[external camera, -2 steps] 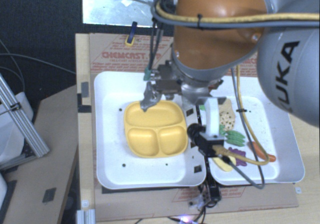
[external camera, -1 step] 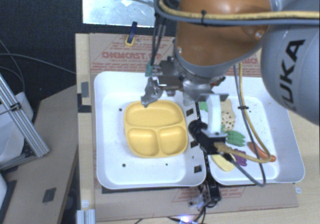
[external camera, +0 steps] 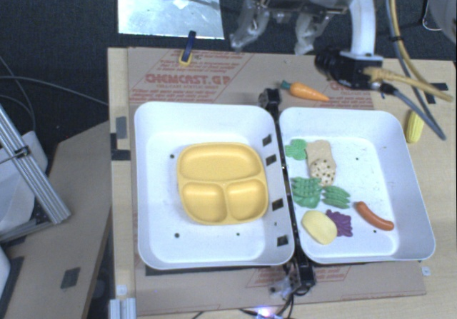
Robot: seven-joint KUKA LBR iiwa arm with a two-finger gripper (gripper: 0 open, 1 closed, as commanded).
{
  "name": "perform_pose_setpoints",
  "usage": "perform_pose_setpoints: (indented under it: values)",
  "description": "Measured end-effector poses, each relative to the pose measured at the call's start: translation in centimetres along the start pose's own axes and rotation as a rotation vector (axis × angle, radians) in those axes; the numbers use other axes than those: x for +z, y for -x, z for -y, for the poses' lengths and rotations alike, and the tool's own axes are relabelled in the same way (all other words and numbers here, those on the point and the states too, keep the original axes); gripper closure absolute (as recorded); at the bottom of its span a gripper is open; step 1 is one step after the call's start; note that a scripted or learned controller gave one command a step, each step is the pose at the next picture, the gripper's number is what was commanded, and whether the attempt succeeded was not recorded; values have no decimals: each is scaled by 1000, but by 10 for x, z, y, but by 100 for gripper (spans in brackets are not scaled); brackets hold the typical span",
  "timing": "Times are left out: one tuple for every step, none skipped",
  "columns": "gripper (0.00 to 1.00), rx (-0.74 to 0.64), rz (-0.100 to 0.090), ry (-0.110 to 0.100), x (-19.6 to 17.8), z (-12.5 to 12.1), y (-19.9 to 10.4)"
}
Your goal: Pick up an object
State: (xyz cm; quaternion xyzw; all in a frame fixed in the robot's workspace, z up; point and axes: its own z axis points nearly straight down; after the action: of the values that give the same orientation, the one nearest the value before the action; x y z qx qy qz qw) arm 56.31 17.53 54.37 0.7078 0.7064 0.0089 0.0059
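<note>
Pincer (external camera: pixel 273 31) is hanging high over the far edge of the desk (external camera: pixel 214 75), fingers spread apart with nothing between them, so the pick is not yet made. Every candidate is sitting below and nearer the camera than the pincer, in the right bin (external camera: pixel 400 168): a green leafy piece (external camera: pixel 295 148), a speckled cracker (external camera: pixel 320 162), a green pod cluster (external camera: pixel 307 193), a red sausage (external camera: pixel 374 215), a yellow lump (external camera: pixel 318 227) and purple grapes (external camera: pixel 342 222) touching that lump. A carrot (external camera: pixel 305 91) is lying on the desk just below the pincer, outside the bins, and a yellow corn piece (external camera: pixel 413 126) is sitting off to its right. The yellow divided tray (external camera: pixel 218 182) is occupying the left bin (external camera: pixel 153 168).

Doing this step well is probably a matter of choosing an isolated piece. The sausage is lying apart from the others, so it looks the safest target; the fingers should be straddling its narrow width, crosswise to its length. The clustered green pieces, hard to separate at this resolution, are risking a double or glancing grab.
</note>
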Motion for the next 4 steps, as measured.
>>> perform_pose_setpoints:
  values:
    - [0, -11, 8, -35, 153, 33, -58]
    - [0, -4, 7, -30, 232, 59, -58]
    - [0, -2, 9, -33, 364, 70, -56]
    - [0, 0, 4, -23, 434, 48, -15]
